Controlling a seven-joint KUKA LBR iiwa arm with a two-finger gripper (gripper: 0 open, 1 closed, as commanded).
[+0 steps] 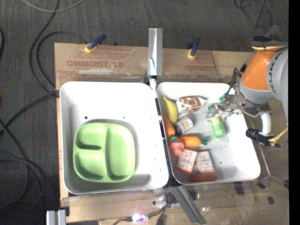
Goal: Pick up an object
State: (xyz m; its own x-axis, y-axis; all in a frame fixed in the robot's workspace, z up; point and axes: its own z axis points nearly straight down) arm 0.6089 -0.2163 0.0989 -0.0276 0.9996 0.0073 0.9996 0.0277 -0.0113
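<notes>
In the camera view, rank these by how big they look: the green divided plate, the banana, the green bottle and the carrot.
1. green divided plate, by far the largest.
2. banana.
3. carrot and green bottle: they look about alike, and the gripper overlaps the bottle's top, so I won't rank them.

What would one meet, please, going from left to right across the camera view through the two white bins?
Green plastic divided plate in the left white bin → yellow banana → orange carrot → small green bottle → end effector → grey arm with its orange band.
</notes>
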